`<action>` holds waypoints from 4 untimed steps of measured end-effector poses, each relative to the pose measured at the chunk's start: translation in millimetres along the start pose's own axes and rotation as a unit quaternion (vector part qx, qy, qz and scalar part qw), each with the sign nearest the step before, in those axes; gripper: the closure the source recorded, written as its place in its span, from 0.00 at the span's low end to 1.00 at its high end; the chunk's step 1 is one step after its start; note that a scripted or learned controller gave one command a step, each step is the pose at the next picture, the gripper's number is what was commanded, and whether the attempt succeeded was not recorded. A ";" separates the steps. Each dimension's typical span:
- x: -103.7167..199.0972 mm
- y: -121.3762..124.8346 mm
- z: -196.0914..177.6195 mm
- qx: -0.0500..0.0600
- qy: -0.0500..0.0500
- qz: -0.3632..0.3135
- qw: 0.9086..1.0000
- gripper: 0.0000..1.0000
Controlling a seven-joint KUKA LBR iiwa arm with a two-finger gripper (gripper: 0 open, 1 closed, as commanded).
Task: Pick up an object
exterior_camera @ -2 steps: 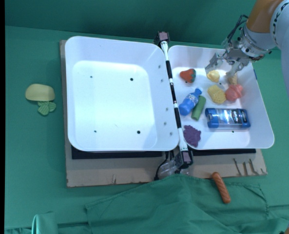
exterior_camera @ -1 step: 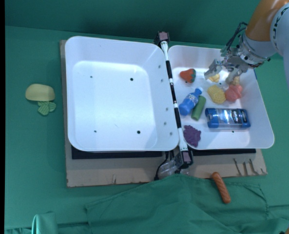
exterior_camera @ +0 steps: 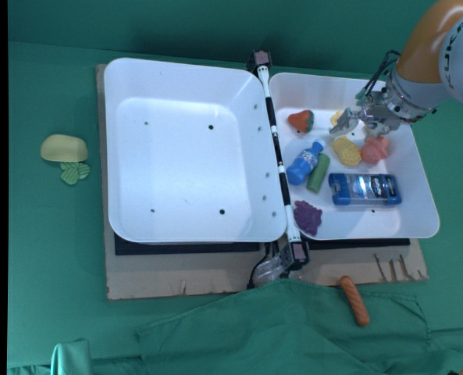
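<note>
The right bin (exterior_camera: 418,209) holds several small objects: a red strawberry-like toy (exterior_camera: 300,120), a blue bottle (exterior_camera: 303,163), a green cylinder (exterior_camera: 318,173), a yellow ridged piece (exterior_camera: 346,151), a pink toy (exterior_camera: 375,150), a blue packet (exterior_camera: 364,189) and purple grapes (exterior_camera: 308,218). My gripper (exterior_camera: 354,124) hangs low over the back of this bin, just above the yellow ridged piece and beside a small yellow and white item (exterior_camera: 340,119). Its fingers look spread, with nothing visibly held between them.
The left bin (exterior_camera: 137,84) stands beside the right one, with a black divider bar (exterior_camera: 276,155) between them. On the green cloth lie a yellow and green toy (exterior_camera: 65,156) at far left and an orange sausage-shaped toy (exterior_camera: 354,300) in front of the bins.
</note>
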State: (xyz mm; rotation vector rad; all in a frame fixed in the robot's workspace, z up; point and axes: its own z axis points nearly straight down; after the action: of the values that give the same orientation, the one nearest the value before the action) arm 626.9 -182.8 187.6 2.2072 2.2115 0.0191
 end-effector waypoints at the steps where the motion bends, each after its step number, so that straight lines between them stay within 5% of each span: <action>1: -2.4 -43.8 -2.7 0.006 0.001 0.001 1.000 0.00; 3: 36.1 -82.0 -1.4 -0.003 -0.004 0.003 1.000 0.00; 4: 34.5 -73.4 0.0 0.002 -0.002 0.003 1.000 0.00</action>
State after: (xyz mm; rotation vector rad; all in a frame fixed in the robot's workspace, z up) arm 553.5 -148.5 186.0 2.2150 2.2052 0.0097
